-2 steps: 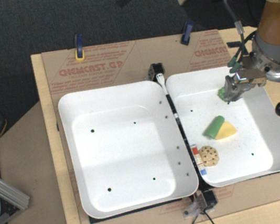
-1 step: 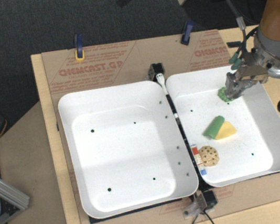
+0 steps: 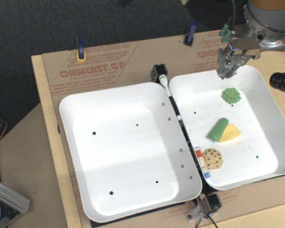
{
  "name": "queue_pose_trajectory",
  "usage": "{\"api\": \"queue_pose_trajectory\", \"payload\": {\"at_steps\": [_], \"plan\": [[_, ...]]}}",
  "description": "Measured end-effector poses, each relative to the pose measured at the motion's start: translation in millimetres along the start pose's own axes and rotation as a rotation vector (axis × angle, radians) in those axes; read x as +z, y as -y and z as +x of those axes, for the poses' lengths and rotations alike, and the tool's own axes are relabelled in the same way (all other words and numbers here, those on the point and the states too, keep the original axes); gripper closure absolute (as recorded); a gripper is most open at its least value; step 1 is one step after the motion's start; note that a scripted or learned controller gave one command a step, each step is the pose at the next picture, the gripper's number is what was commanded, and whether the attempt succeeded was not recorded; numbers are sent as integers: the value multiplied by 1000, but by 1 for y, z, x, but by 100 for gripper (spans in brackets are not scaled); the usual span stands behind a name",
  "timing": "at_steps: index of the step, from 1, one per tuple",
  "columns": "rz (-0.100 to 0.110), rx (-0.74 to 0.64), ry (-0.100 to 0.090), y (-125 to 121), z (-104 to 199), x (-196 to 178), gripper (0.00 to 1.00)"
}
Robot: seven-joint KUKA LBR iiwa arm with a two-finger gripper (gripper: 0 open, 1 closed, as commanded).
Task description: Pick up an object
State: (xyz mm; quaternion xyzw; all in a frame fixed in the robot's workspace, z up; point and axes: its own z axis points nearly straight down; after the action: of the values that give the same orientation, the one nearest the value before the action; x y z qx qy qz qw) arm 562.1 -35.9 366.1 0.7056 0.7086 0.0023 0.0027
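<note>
The claw hangs above the right bin's far rim; finger state cannot be told. The green bumpy ball lies just beside it, open floor around.

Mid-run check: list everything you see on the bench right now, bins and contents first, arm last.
right bin: 1, white, right half of the bench, holds all three small objects
left bin: 1, white, left half of the bench
bumpy ball: 1, green, upper part of the right bin
wedge: 1, green and yellow, middle of the right bin
cookie: 1, tan with dark spots, near front-left edge of the right bin
clamps: 2, blue, back edge of the cardboard sheet
gripper: 1, grey, over the right bin's back edge, above the ball, nothing seen between its fingers
</note>
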Motion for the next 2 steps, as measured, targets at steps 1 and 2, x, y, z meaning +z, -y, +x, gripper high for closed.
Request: {"api": "queue_pose_trajectory", "payload": {"at_steps": [1,2], "plan": [[10,0,-2,37,33,2,100],[6,2,-1,35,32,-8,100]]}}
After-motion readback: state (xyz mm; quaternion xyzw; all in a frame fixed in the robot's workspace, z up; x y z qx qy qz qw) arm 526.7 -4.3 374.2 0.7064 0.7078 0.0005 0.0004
